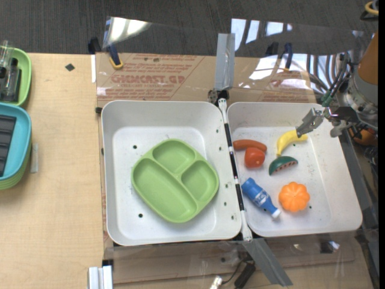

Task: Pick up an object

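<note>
The right bin [337,221] holds several toy items: a yellow banana [290,141], a red tomato [254,157] with a red sausage [249,144] behind it, a watermelon slice [283,164], an orange pumpkin [294,197] and a blue bottle [259,196]. My gripper [322,126] hangs over the bin's far right corner, just right of the banana. It stands open with nothing between its fingers. The left finger [309,123] is close above the banana's upper end.
The left bin [117,161] carries a green divided plate [174,180]. A cardboard sheet [156,77] lies behind the bins. Green and blue trays [12,131] sit at the bench's left edge. Cables and the arm's body [361,95] crowd the right side.
</note>
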{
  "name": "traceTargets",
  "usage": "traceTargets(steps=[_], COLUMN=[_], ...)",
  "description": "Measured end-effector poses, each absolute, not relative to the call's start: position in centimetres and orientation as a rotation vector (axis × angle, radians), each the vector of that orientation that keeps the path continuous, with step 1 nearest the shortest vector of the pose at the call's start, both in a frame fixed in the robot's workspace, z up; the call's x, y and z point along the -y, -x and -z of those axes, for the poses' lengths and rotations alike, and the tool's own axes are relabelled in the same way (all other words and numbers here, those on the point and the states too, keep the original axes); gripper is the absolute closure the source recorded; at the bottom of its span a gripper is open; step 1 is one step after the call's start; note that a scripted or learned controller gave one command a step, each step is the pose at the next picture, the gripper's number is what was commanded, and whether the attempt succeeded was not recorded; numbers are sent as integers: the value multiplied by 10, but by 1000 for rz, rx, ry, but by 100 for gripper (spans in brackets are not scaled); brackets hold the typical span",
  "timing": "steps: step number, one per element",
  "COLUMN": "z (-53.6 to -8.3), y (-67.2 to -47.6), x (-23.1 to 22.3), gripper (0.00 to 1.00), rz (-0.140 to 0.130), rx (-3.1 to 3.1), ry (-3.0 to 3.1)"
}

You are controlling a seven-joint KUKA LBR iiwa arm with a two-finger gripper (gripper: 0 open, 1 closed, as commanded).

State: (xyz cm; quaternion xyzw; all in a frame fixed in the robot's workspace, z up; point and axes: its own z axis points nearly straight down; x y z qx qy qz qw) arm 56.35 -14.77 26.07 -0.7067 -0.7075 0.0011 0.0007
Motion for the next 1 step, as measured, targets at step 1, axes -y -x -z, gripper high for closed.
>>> traceTargets(steps=[1], z=[-364], y=[-604], x=[93], gripper=[0], rz=[-4], rx=[2251], ry=[2191])
